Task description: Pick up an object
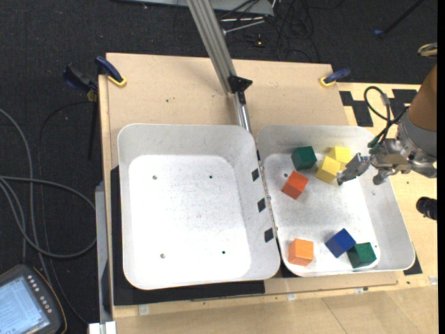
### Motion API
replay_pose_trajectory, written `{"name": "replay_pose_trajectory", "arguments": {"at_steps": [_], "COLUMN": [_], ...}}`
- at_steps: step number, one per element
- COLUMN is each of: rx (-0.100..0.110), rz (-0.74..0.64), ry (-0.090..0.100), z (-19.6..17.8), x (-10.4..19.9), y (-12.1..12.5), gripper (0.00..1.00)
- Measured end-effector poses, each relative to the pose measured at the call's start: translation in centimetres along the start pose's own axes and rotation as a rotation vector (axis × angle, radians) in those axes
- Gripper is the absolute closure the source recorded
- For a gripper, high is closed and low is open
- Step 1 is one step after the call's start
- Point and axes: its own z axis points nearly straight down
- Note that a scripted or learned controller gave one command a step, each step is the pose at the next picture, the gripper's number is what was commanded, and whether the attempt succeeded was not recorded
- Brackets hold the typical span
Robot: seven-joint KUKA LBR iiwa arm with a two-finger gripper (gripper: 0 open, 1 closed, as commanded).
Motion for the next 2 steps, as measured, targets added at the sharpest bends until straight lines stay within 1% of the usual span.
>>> {"name": "replay_pose_trajectory", "arguments": {"at_steps": [1,2], "rx": [0.000,0.000], "rz": [0.001,-0.002], "ry": [0.000,0.000], "z": [4.4,9.9], "x": [-0.3,0.2], "y": [-0.2,0.7], "gripper": [0.00,0.00]}}
